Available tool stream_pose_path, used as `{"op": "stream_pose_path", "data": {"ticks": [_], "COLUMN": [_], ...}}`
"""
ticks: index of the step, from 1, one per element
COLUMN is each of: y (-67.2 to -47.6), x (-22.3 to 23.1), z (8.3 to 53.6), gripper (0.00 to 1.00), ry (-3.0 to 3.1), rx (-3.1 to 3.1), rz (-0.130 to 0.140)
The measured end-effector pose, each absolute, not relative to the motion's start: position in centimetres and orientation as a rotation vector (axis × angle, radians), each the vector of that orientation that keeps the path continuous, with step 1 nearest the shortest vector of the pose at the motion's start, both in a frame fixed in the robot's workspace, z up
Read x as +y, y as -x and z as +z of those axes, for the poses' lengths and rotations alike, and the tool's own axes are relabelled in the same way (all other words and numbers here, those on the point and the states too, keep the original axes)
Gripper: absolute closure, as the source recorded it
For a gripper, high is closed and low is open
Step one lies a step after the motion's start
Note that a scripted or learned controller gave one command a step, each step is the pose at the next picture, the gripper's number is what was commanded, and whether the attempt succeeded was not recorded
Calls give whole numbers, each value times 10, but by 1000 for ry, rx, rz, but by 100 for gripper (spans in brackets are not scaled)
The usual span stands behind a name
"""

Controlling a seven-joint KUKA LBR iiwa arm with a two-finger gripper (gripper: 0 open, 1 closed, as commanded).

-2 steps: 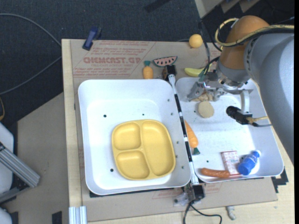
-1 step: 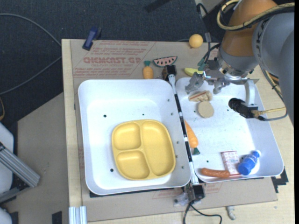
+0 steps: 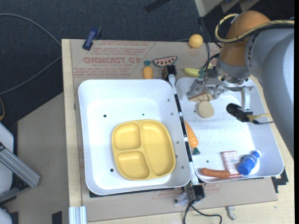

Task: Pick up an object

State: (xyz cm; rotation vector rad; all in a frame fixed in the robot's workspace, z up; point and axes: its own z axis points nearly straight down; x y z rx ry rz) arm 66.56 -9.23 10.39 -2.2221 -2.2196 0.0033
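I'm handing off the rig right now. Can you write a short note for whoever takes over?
Claw: low at the far end of the right bin, over a tan piece by the round cookie; grip can't be judged.
Right bin also holds: carrot, sausage, blue bottle, small pink packet.
Left bin: yellow divided plate.
Done: no lift visible.
Left: secure and raise one object.

I see my gripper (image 3: 202, 90) low over the right bin's (image 3: 261, 143) far left corner, just above a round tan piece (image 3: 205, 109). A carrot (image 3: 190, 134), sausage (image 3: 216, 173) and blue bottle (image 3: 247, 163) lie nearer. A yellow divided tray (image 3: 142, 149) sits in the left bin (image 3: 93, 125).
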Motion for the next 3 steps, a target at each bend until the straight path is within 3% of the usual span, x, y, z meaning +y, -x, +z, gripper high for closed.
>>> {"op": "stream_pose_path", "data": {"ticks": [2,3], "y": [-667,-655], "x": [-95,-63], "z": [85,187], "gripper": [0,0], "ry": [2220,2222], "rx": [-2221,-2226], "rz": [2,-5]}}
